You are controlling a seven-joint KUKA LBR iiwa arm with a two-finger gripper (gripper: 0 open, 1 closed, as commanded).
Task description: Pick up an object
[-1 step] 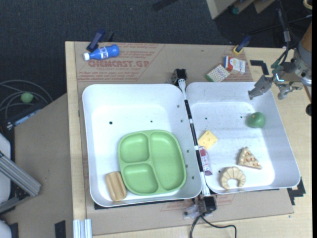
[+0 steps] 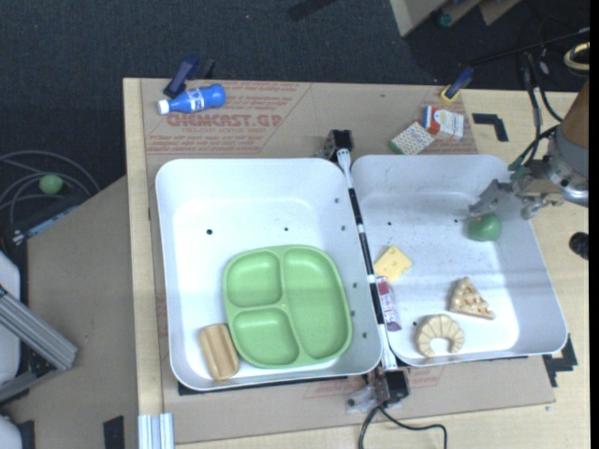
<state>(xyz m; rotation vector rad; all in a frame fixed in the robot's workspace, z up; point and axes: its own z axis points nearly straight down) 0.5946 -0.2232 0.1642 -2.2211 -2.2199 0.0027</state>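
Observation:
My gripper hangs over the far right part of the right bin, open, with nothing between its fingers. A small round green object lies on the bin floor just below and in front of the left finger. I cannot tell whether that finger touches it. Also in the right bin are a yellow cheese wedge, a pizza slice and a croissant.
The left bin holds a green divided plate and a slice of bread. A pink tube lies along the divide between the bins. Behind the bins, a blue bottle and small boxes lie on the bench.

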